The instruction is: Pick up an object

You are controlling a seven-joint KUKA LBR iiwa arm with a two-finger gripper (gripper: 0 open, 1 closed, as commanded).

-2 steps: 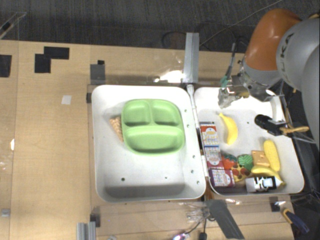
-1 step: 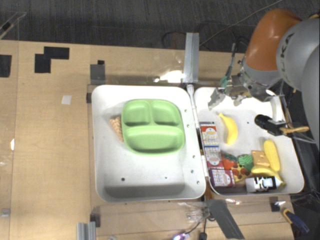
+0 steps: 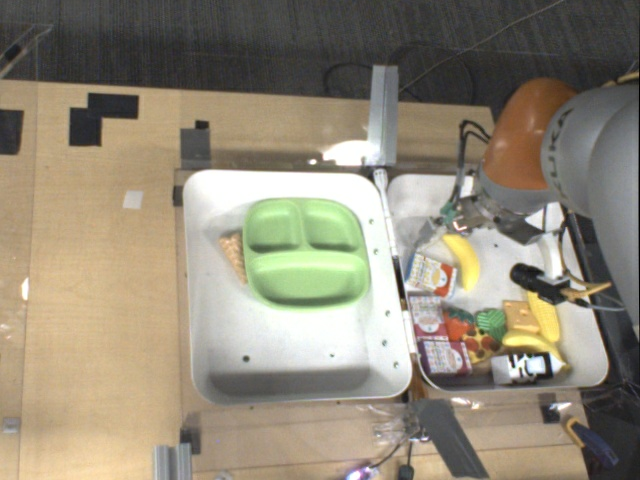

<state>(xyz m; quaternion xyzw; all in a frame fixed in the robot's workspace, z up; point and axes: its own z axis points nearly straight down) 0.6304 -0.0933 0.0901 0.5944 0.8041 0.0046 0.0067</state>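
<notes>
We're hovering the gripper right at the banana in the right bin, can't tell finger state, & w/ the juice box crowding beside it we risk a bad grab.

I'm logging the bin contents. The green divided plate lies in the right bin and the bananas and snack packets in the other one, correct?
Not quite. The camera view shows the green divided plate in the left bin. The bananas and snack packets lie in the right bin.
</notes>
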